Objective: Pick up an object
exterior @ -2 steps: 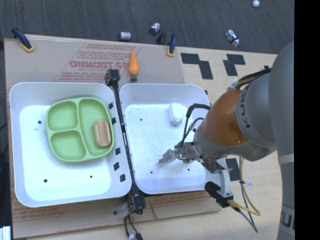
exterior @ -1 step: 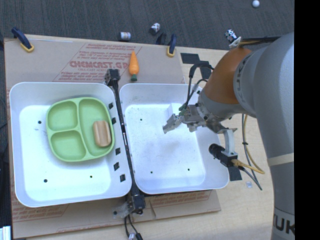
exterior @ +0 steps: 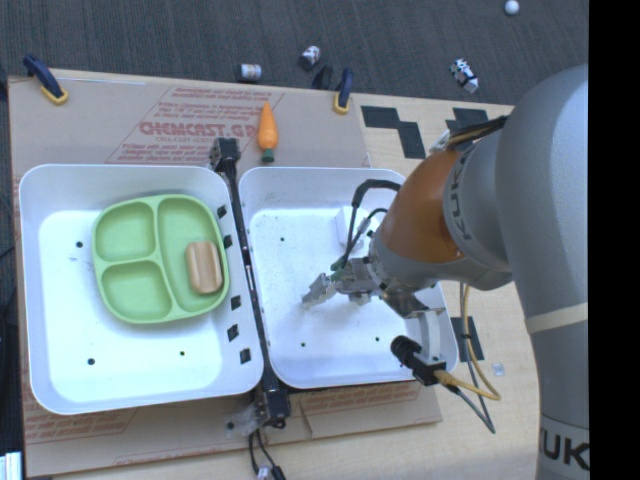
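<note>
Sitting in two bins [exterior: 60, 388]: one tray [exterior: 140, 268], one bread roll [exterior: 203, 267].

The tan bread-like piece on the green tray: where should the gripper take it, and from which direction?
Grip the tan piece across its short width at mid-length, coming straight down. It lies flat and elongated in the right compartment of the green tray, and the raised dividers likely block a sideways approach. The gripper is over the right bin.

Glossy white plastic bins [exterior: 60, 388], matt green plastic plate [exterior: 130, 238], smooth grey arm [exterior: 540, 168], printed cardboard bench [exterior: 200, 118].
</note>
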You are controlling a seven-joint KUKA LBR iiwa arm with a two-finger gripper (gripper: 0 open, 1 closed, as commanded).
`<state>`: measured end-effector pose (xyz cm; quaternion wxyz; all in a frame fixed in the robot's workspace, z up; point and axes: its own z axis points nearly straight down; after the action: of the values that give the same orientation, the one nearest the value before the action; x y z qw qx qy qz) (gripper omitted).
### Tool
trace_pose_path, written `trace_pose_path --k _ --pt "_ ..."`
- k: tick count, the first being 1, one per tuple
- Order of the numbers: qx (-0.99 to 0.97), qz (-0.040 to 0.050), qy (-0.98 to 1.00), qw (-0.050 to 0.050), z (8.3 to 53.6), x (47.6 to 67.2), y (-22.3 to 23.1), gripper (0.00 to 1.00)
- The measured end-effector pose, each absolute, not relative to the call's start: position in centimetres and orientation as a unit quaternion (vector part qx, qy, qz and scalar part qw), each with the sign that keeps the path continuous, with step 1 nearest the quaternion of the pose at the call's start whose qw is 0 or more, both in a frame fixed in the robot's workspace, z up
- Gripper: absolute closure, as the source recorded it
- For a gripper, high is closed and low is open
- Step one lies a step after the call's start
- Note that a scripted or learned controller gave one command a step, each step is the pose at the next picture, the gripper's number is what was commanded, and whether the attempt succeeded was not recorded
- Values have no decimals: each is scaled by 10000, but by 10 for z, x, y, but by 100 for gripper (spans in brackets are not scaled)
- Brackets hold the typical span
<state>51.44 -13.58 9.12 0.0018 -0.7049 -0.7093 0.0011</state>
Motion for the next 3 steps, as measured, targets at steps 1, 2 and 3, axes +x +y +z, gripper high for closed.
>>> trace_pose_path --k 1,2,3 --pt "-7031 12 -7110 15 101 515 -136 100" --pt "-7057 -3 -7085 -14 231 477 -159 100" --pt "-7056 0 -7086 -8 230 477 -159 0"
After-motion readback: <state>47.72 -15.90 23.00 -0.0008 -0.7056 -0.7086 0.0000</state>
